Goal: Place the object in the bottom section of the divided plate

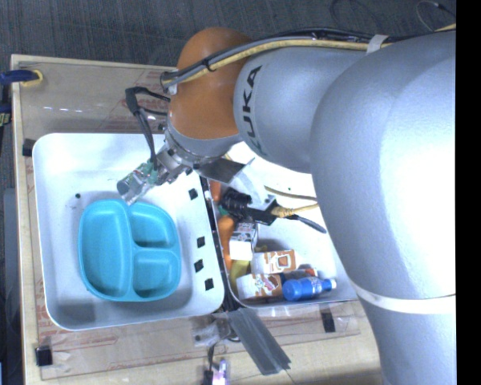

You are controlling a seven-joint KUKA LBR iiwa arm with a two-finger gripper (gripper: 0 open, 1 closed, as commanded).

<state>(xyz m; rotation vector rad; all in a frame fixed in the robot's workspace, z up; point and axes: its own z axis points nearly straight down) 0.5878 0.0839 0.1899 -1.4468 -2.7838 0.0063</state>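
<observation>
A light blue divided plate [130, 251] lies in the left white bin [56, 167]. It has one long section on its left and two smaller ones on its right, and nothing lies in any of them. My gripper [134, 184] hangs over the plate's upper edge, reaching in from the right under the orange wrist band [204, 95]. Its tip looks grey with a small greenish patch. Whether anything is held there is too small to tell.
The right bin [337, 283] is mostly hidden by the arm. In its lower part I see a blue bottle [309, 287], an orange item [225, 224], a pale yellow block [240, 251] and small printed boxes [272, 261]. Black tabs mark the divider [202, 247].
</observation>
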